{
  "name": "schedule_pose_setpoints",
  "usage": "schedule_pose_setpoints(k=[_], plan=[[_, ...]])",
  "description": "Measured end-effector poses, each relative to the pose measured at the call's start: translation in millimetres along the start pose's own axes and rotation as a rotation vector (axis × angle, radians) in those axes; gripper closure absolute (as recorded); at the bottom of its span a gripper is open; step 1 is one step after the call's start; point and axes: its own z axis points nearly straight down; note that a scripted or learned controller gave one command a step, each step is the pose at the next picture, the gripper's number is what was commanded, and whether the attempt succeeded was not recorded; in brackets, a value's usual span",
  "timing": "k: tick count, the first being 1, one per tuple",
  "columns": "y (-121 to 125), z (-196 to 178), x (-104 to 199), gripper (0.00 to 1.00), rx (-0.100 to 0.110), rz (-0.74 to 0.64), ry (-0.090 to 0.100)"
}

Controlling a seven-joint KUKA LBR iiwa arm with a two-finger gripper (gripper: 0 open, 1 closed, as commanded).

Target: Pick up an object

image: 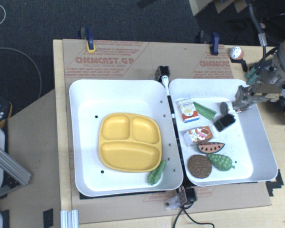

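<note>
The right bin point(261, 141) holds several small things. A white and red carton point(187, 110) lies beside a green vegetable point(205, 111). Below them are a small snack packet point(200, 134), a watermelon slice point(211, 147), a round brown cookie point(199, 166) and a green bumpy piece point(222, 162). A black block point(224, 122) and a dark grey piece point(223, 107) lie near the bin's upper right. My gripper point(241, 102) hangs over that upper right part, just right of the dark grey piece, with nothing seen held.
The left bin point(83, 127) holds a yellow divided plate point(130, 142) with a green pickle-like piece point(156, 173) at its lower right corner. Clamps point(90, 38) sit on the bench's far edge. Cables and a black fitting point(163, 73) run between the bins.
</note>
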Motion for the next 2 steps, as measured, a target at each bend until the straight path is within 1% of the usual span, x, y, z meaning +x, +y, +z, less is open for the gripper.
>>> schedule_pose_setpoints(k=[1,2], plan=[[27.0,194.1,-3.6,1.00,0.024,0.012,0.001],[-3.8,204.0,68.4,1.00,0.019,0.004,0.003]])
